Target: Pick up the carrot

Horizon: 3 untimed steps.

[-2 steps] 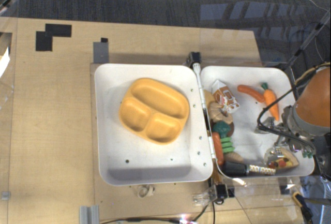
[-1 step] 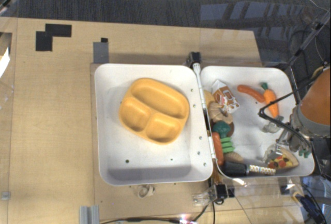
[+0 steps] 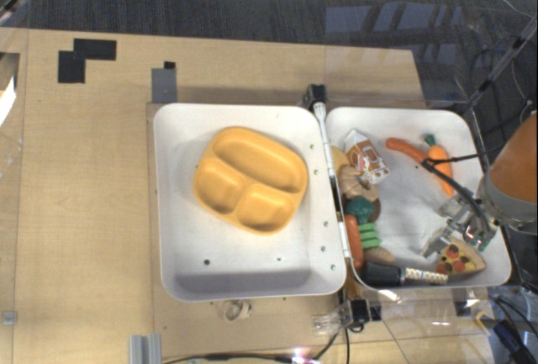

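Hovering at the lower right of the frame, my gripper [image 3: 458, 228] sits low over the right bin [image 3: 471, 131], close above a pizza-slice toy [image 3: 461, 259] near that bin's bottom right corner. Whether my fingers are spread or closed I cannot tell from this slanted view; nothing visibly sits between them.

The carrot [image 3: 440, 159] lies toward the upper right of the same bin, its orange body running down toward me and its green top at the upper end. A sausage [image 3: 406, 150] lies just beside it to the left, near or touching.

To do this well, I judge I should travel up the frame until I am centred over the carrot's thick part, then turn my wrist so the fingers straddle it across its width, not along it. I should come down clear of the sausage, so one finger does not land on it, and stay off the bin's right wall.

The left bin [image 3: 181, 261] holds a yellow divided tray [image 3: 250, 178], well apart from my work.
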Each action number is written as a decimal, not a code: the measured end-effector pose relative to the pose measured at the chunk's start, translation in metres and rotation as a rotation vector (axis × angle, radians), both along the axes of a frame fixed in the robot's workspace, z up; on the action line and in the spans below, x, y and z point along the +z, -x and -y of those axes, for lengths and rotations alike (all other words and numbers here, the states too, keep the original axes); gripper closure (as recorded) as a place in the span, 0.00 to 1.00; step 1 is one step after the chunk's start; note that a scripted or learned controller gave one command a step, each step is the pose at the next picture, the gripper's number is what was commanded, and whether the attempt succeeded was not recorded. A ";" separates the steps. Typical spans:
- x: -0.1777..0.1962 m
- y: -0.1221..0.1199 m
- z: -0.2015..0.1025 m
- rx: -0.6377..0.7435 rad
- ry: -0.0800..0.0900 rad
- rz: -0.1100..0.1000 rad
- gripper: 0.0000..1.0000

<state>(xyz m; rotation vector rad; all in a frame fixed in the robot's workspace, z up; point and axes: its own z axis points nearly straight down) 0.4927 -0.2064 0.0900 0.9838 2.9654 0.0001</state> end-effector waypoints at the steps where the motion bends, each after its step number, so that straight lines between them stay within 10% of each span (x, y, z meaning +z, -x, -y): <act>1: 0.000 0.000 0.000 -0.126 -0.002 0.000 0.00; 2: -0.001 -0.064 -0.001 -0.171 -0.004 -0.001 0.00; 3: 0.000 -0.007 -0.001 -0.090 -0.003 0.002 0.00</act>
